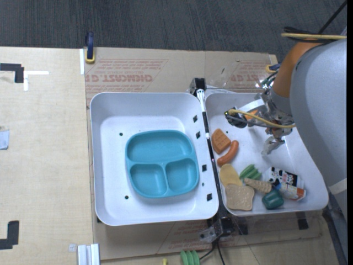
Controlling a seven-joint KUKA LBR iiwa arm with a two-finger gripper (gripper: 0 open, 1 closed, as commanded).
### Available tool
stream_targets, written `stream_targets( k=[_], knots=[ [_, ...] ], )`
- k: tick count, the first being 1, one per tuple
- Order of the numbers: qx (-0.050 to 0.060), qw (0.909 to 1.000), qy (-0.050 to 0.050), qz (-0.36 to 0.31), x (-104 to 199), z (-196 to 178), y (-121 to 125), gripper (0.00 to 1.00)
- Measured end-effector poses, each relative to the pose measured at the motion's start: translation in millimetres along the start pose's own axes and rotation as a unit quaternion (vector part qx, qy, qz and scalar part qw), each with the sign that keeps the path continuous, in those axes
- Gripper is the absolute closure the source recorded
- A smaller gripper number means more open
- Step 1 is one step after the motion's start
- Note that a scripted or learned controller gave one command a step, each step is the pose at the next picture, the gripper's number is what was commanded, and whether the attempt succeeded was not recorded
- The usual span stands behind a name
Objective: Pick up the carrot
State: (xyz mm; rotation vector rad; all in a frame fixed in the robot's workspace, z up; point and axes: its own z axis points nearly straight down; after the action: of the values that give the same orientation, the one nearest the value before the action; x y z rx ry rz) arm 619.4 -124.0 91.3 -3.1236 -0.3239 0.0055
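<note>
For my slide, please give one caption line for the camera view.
Gripper above the right bin, carrot lying left of it; blue tray in left bin.

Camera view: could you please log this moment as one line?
gripper over right bin | carrot on bin floor, apart from gripper | pick not yet done

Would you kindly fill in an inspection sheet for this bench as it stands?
Surface: two white bins side by side, left bin and right bin, on cardboard.
Job's things: carrot lies in the right bin, near its left wall, untouched.
Clutter: sausage, bread slice, green pepper and other play food in the right bin; blue divided plate in the left bin.
Grippers: tool hangs over the right bin, right of the carrot.
Cables: yellow wiring at the wrist.
Surroundings: dark carpet.
</note>
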Motion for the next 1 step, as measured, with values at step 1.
stream_targets(
  k=[1],
  knots=[
    [0.011,0.9998,-0.016,-0.002,22.6,1.5,20.7,0.00]
  ],
)
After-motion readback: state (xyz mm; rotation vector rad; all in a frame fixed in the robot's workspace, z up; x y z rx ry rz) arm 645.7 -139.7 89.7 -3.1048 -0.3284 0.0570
